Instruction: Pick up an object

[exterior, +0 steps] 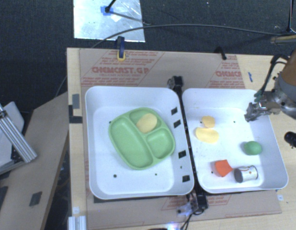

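Looking down on the bench, we see two shallow white bins side by side, the left bin point(97, 128) and the right bin point(277, 171). Inside the left one lies a green divided plate point(133, 150), and a pale yellow lump point(147, 123) sits in its upper compartment. Within the right bin we count five loose things: a small yellow piece point(208, 122) near the upper left, a larger yellow piece point(207, 135) just below it, a green ball point(252, 148) toward the right wall, an orange block point(222, 167) near the lower edge, and a silver can point(246, 174) lying on its side just beside the block. We find the gripper point(253, 113) at the right bin's upper right part, over the rim area, well apart from every object; nothing sits between its fingers, and we cannot tell whether they are spread or pressed together. Behind it the grey arm point(288, 87) reaches in from the right.
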Controlling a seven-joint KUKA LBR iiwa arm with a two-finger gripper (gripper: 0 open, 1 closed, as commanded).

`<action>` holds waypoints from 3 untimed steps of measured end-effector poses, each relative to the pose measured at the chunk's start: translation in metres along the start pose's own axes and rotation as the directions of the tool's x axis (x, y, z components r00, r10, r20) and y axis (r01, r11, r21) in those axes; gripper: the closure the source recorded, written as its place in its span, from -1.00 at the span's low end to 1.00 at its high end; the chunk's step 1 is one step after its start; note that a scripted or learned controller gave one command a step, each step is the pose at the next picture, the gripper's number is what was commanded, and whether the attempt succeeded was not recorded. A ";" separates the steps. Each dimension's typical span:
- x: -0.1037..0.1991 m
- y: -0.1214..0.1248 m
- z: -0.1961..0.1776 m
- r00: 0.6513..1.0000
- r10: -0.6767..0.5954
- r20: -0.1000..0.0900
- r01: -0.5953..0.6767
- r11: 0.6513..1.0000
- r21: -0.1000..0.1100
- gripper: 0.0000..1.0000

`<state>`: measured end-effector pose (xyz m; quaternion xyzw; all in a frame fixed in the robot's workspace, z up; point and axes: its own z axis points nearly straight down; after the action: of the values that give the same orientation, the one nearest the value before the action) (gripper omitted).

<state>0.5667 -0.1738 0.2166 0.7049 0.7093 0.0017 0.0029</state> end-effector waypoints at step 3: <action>0.126 0.003 -0.036 1.000 -0.004 -0.004 0.004 1.000 0.005 1.00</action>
<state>0.5692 -0.0479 0.2528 0.7033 0.7109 0.0014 -0.0002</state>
